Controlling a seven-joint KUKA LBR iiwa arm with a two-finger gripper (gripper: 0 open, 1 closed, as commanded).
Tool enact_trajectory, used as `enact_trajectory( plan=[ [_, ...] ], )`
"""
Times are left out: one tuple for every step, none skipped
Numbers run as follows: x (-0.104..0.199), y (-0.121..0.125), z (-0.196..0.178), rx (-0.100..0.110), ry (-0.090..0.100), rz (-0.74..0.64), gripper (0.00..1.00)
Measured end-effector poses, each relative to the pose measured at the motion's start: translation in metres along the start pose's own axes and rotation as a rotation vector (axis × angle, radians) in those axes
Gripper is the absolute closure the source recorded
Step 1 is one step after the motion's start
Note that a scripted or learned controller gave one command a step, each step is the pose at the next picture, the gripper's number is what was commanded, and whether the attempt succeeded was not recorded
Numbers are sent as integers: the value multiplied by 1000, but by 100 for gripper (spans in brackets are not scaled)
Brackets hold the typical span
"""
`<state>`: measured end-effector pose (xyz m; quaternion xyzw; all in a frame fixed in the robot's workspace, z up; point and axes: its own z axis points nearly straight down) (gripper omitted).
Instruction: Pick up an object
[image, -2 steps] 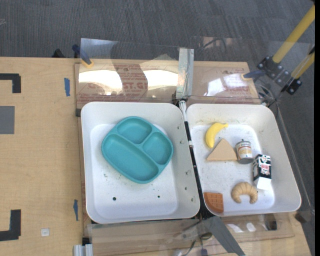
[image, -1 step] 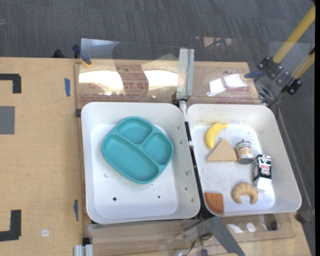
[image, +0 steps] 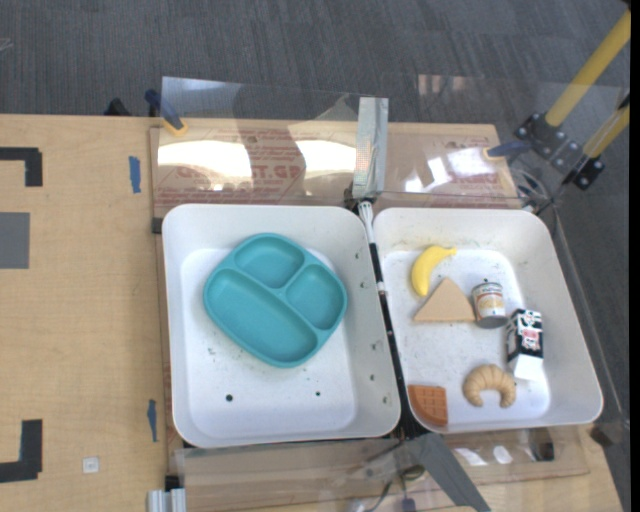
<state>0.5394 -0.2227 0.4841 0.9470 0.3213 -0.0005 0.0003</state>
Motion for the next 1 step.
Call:
enact_trajectory(
  plan=[
    [-9, -22, -1, 3, -1, 353, 100]
  ],
)
